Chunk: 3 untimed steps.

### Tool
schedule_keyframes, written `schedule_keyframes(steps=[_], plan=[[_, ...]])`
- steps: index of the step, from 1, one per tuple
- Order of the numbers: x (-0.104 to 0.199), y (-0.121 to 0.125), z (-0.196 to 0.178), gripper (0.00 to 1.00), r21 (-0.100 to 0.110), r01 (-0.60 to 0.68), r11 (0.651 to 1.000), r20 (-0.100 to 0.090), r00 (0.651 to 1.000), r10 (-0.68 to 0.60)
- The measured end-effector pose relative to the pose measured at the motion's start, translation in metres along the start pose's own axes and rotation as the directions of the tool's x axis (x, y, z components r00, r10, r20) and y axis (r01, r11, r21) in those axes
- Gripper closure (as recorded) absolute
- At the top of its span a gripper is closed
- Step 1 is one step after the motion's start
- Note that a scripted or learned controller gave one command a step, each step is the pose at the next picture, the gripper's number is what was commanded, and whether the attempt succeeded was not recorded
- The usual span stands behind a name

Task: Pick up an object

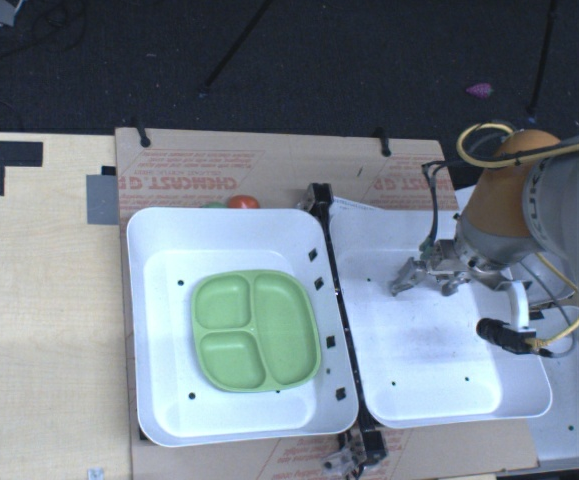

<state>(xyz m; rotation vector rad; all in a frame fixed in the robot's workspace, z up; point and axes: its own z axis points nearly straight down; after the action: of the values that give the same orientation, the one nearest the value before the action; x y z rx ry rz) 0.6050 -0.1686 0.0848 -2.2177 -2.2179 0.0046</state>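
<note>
Gripper [427, 276] down in the right bin [439, 368], fingers spread and nothing between them, so released. Only obvious pickable thing is the green divided plate [256, 329] in the left bin [159, 268], off at 9 o'clock from the gripper, so probably closes on bare bin floor. Red print on the cardboard [184, 180], mirrored, not legible.

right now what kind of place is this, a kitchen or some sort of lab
Most likely a robotics lab test bench, not a kitchen. Two shallow white bins sit clipped side by side on cardboard, a grey and orange robot arm hangs its claw over the right bin, and loose cables trail across the dark floor.
</note>
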Motion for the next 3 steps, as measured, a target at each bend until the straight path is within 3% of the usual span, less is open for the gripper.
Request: schedule_keyframes(steps=[1,3], plan=[[-0.001,0.001,-0.013,1.00,-0.002,-0.002,1.000,0.001,1.000,0.002],[-0.010,-0.007,-0.130,1.00,-0.010,0.001,1.000,0.003,1.000,-0.001]])
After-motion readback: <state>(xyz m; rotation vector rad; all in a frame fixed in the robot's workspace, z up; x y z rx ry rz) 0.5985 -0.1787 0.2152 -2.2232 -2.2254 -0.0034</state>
